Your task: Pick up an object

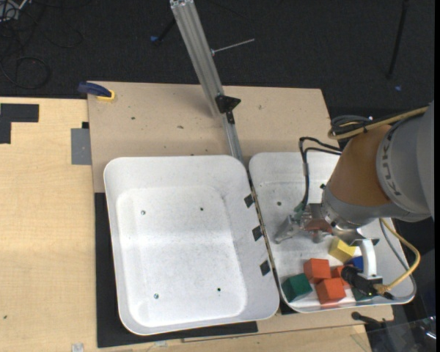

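My gripper is low over the middle of the right bin, above bare white floor. The grey arm with its orange band comes in from the right and covers part of the bin. A cluster of small objects lies at the bin's near right corner: a green block, two orange blocks, a yellow block and a blue piece. The gripper is to the upper left of this cluster, apart from the blocks. I see nothing held in it.
The left bin stands beside the right one, with black clips along their shared wall. A slanted aluminium rail rises behind the bins. Cables hang near the arm.
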Tool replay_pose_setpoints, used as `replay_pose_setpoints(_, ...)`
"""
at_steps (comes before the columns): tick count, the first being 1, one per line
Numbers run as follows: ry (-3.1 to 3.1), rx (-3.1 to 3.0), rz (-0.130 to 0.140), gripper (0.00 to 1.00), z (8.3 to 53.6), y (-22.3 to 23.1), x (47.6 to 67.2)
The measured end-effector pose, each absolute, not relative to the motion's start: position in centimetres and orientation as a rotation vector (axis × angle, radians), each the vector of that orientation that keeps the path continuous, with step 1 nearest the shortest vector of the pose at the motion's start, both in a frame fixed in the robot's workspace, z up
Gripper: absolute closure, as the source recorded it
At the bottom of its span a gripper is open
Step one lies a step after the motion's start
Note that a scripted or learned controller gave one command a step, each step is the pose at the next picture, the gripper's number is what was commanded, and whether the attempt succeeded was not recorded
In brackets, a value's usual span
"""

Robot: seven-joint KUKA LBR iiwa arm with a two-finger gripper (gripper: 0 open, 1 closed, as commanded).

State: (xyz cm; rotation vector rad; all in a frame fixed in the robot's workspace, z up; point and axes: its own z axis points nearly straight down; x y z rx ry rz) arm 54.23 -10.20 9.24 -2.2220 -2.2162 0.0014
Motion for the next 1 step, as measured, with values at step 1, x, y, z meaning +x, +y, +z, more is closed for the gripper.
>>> replay_pose_setpoints(1,-2.206,-2.229,0.000,1.00,10.26,-10.33,54.18)
